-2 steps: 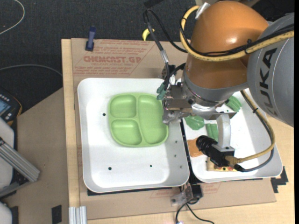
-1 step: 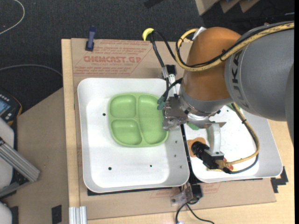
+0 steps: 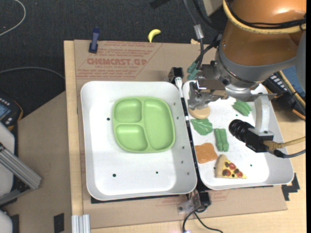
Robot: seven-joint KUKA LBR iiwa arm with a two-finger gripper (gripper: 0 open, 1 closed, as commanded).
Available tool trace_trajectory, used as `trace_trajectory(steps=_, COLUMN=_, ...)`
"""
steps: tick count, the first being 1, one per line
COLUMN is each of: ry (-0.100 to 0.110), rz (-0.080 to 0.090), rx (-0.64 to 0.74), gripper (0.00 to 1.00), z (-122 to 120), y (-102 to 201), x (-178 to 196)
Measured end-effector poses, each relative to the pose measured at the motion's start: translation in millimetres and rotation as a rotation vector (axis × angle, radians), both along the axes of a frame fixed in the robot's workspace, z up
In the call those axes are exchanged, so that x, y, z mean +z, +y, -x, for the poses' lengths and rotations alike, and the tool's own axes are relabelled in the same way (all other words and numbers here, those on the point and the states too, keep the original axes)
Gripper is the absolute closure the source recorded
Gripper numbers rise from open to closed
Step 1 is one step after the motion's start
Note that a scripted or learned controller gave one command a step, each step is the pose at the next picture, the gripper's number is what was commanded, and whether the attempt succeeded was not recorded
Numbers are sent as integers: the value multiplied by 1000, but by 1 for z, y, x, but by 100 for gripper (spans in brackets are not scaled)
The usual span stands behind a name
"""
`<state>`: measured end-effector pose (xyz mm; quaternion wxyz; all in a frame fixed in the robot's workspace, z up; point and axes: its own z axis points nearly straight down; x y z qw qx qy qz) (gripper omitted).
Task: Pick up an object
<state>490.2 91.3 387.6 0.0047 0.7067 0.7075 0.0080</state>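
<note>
Overhead view of the bench. The grey arm with its orange band [image 3: 262, 33] enters from the right and places the gripper [image 3: 197, 102] over the upper left corner of the right bin [image 3: 265, 166], close to the wall it shares with the left bin [image 3: 97, 144]. The gripper tip overlaps the upper edge of a tan round disc [image 3: 199, 113]. It cannot be told whether the two touch, or whether the gripper is released or clenched, and nothing is seen to be held. Just below the disc lies a green leaf piece [image 3: 201, 126], with a green pod [image 3: 221, 139] upright at its lower right. Nearer the front wall are an orange slab [image 3: 206, 153] and, beside it, a pizza slice [image 3: 229, 169]. A second green piece [image 3: 241, 107] lies toward the far side of this bin, partly under the wrist. The left bin holds a pale green divided plate [image 3: 144, 124] with three compartments, set slightly toward its far side. Both bins rest on a cardboard sheet [image 3: 121, 59] with red lettering. A blue clip [image 3: 94, 40] sits at the sheet's far edge, and a yellow banana [image 3: 154, 34] lies beyond it on the dark floor.
</note>
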Motion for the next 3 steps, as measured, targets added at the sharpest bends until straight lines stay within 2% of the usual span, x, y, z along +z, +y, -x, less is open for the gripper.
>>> trace_trajectory(steps=1, ry=9, rz=5, rx=-7, gripper=100, z=11, y=-58, x=57)
trace_trajectory(steps=2, ry=29, rz=6, rx=0, gripper=100, z=10, y=-26, x=-48)
trace_trajectory(steps=3, ry=-2, rz=-1, rx=4, gripper=100, z=10, y=6, x=106)
